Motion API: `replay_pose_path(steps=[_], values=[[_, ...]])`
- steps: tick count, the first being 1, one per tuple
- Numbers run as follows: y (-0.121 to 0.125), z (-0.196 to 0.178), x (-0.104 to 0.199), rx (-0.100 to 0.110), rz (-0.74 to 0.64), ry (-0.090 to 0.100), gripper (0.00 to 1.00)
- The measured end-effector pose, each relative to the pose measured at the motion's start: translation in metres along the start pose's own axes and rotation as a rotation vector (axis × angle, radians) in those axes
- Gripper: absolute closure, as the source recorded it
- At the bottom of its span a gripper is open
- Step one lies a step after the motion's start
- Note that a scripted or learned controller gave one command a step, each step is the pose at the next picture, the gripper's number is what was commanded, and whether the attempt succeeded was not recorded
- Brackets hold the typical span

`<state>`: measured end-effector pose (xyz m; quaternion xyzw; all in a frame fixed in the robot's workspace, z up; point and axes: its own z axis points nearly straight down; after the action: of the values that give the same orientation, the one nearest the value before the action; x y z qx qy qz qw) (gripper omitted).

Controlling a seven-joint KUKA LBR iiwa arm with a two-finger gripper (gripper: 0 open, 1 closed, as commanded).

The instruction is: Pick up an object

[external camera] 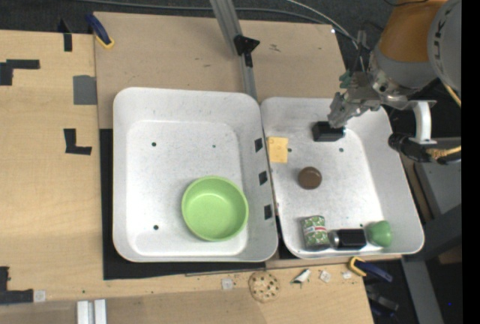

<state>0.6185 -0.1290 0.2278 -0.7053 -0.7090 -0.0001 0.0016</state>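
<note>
While the near edge of the counter (45,165) at the bottom of the frame carried only scraps, a round speckled cookie-like disc (262,286) and a few small white bits (302,277) lay just outside the bins. Next came the lower corner of the right bin (375,157), crowded with a small green-and-white can (314,232), a black cylinder (349,239) touching it, and a green ball-like object (379,233) against the cylinder's far end. Left of them, in the left bin (135,112), sat a green bowl (214,208), upright, alone near the lower middle. Farther up the right bin a brown round object (310,178) lay by itself at mid-bin, with a yellow square block (278,149) near the wall between the two bins. Beyond these, toward the upper right of the frame, a small black block (327,133) rested on the bin floor, and the gripper (339,115) hung right over it, touching or nearly so. Whether the jaws were apart or closed could not be made out. Behind, the orange-banded arm (416,22) filled the upper right corner, and a grey metal pole (225,7) slanted across the top.
</note>
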Motion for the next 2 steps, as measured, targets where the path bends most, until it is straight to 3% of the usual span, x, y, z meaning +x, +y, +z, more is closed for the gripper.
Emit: replay_pose_path(steps=[2], values=[[-0.038,-0.002,0.103,0.005,-0.001,0.001,1.00]])
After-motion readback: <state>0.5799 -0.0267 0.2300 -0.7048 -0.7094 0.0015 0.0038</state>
